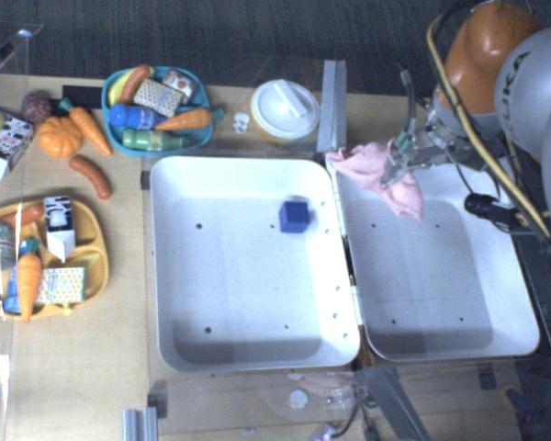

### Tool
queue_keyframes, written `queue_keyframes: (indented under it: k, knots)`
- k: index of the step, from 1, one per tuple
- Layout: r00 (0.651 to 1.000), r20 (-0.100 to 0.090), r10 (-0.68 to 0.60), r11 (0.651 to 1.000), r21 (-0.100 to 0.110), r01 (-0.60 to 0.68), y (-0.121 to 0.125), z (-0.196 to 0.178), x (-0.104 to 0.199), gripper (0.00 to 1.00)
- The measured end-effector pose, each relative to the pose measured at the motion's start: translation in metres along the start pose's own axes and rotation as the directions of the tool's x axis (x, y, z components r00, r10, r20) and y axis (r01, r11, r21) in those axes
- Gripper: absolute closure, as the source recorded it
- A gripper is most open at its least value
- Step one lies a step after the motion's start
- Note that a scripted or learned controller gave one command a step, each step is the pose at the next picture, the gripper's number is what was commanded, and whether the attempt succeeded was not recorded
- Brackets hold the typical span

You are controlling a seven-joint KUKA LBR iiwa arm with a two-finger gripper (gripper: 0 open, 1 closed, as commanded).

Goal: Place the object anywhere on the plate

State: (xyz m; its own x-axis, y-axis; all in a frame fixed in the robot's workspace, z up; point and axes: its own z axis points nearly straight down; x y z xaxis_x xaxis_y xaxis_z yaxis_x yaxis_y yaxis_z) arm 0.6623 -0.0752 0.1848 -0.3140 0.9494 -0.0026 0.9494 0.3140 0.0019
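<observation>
I see the pink cloth bunched at the far left corner of the right bin, one end draped over the bin's rim near the divider and the other end trailing down onto the bin floor; it looks pinched up at the middle where my gripper sits on it, and the jaws appear clenched on a fold of the cloth, though the fingertips are partly buried in the fabric. The grey arm with its orange band comes in from the right, cables looping around the wrist. In the left bin a small blue cube lies alone, toward the far right part of the floor, well apart from the cloth. Beyond the bins, on the bench, a white lidded bowl with a yellow rim stands just past the left bin's far edge. Further left I have a blue bowl heaped with toy food, including a carrot and a blue bottle, then a toy pumpkin, a loose carrot and a toy sausage lying on the bench beside it. At the near left a yellow plate holds a carrot, small cartons and other toy items
</observation>
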Motion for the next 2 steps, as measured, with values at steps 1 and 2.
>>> queue_keyframes:
  k: [1,2]
  knots:
    - [1.0,-0.001,-0.009,1.0,-0.002,0.009,0.002,-0.041,0.001,1.0]
    - [0.916,-0.001,-0.402,0.916,-0.003,0.402,-0.002,-0.048,0.047,1.0]
